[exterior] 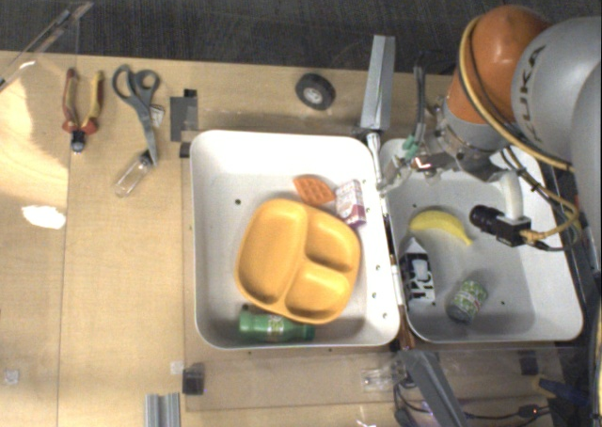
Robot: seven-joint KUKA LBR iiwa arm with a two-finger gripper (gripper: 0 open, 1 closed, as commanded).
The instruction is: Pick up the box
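Arm [555,49] nearest the lens, gripper [414,160] above the bins' shared wall (open or closed, I cannot tell); small box [350,200] beside yellow plate [299,260], which I judge light, stiff card, best taken across its narrow sides.

smooth, glossy yellow plastic on the divided tray [299,261]; matt white plastic in both bins [212,228]; pale wood grain, faintly shiny, across the bench [103,265]; bare metal on the scissors [143,115]; glossy printed wrapping on the small box [350,200].
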